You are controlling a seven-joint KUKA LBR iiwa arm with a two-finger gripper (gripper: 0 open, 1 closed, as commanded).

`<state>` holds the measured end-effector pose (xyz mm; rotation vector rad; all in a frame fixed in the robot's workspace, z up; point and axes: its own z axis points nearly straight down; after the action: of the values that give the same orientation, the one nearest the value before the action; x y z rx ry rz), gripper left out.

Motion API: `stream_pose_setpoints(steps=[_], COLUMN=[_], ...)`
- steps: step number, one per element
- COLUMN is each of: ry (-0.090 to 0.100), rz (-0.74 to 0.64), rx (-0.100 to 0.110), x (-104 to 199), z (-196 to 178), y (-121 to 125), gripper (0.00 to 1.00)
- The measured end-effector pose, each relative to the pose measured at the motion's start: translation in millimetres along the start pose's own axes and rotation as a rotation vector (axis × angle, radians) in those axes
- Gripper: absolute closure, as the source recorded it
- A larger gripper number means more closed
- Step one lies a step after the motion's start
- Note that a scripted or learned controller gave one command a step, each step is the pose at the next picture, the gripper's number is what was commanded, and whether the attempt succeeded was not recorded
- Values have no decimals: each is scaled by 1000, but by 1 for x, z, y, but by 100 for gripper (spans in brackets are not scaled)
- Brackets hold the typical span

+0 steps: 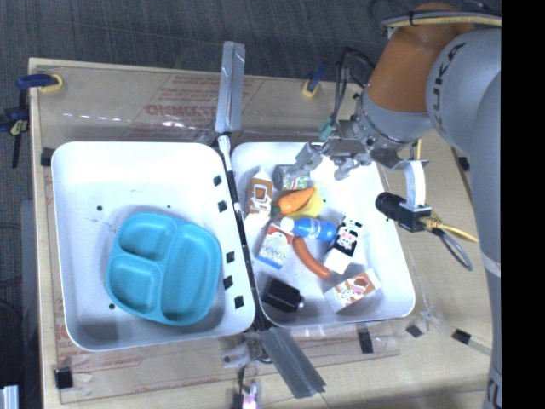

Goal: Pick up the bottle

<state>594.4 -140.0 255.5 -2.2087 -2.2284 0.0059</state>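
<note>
The bottle [313, 228] is small and blue with a white cap. It lies on its side in the middle of the right bin [393, 267], among other items. My gripper [327, 161] hangs over the far part of that bin, up and slightly right of the bottle and apart from it. Its fingers [306, 155] are spread open with nothing between them. A silvery crumpled can [293, 177] sits just below the left finger.
An orange-yellow fruit [299, 201], a brown carton [260, 194], a blue-white carton [274, 248], a red-orange sausage shape [312, 260], a black-and-white box [346, 235], a black block [282, 296] and another carton [354, 288] crowd the bottle. The left bin [81, 177] holds a blue divided plate [165, 267].
</note>
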Motion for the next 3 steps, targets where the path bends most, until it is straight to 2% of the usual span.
stream_pose_setpoints(steps=[1, 2, 3], ry=[0, 1, 1], rz=[60, 109, -34], rx=[0, -4, -1], x=[-59, -67, -48], z=[113, 54, 98], y=[-21, -4, 10], gripper=[0, 0, 0])
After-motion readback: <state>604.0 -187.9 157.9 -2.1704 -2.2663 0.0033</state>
